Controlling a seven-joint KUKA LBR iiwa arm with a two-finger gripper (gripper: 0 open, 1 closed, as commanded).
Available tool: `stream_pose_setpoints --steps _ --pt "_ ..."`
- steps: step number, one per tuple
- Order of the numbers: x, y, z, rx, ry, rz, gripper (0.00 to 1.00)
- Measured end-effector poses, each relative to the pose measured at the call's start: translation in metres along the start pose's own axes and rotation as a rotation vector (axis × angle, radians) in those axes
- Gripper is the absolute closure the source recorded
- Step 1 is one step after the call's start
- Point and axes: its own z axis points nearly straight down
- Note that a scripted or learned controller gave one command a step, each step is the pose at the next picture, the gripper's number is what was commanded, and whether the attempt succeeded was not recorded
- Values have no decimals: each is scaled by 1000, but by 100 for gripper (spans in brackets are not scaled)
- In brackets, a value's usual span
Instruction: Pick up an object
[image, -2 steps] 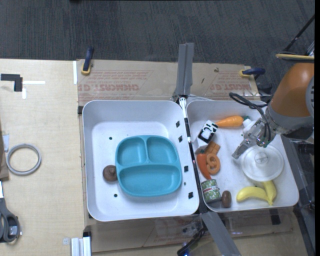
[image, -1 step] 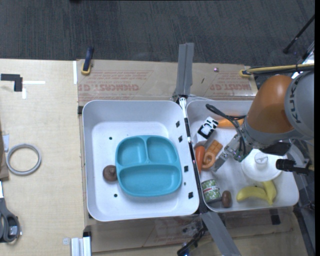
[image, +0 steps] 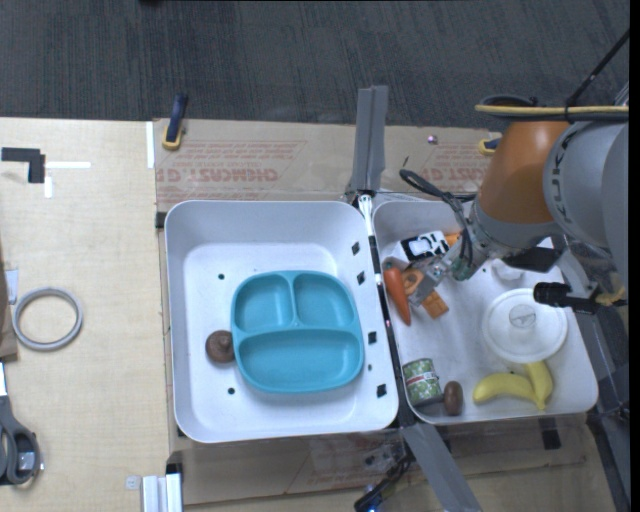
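Observation:
My gripper (image: 432, 277) reaches down into the left part of the right bin (image: 572, 400), below the orange wrist band. It hangs right over a small orange block (image: 437, 305) and beside a long orange carrot-like piece (image: 397, 292) lying along the bin's left wall. Whether it touches either one is unclear. A round white lid (image: 522, 325) sits to its right. Near the front edge lie yellow bananas (image: 515, 386), a small green can (image: 420, 380) and a brown round piece (image: 453, 397).
The left bin (image: 190, 250) holds a teal divided plate (image: 297, 331) and a brown ball (image: 219, 346) at its left side. On the bench to the left lie a grey ring (image: 45, 318) and scissors (image: 18, 455). A grey divider post (image: 370, 140) stands between the bins.

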Motion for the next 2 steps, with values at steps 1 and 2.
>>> stream_pose_setpoints --steps 1,2 --pt "-19 17 2 9 5 129 0" --pt "27 -57 1 1 2 104 0"
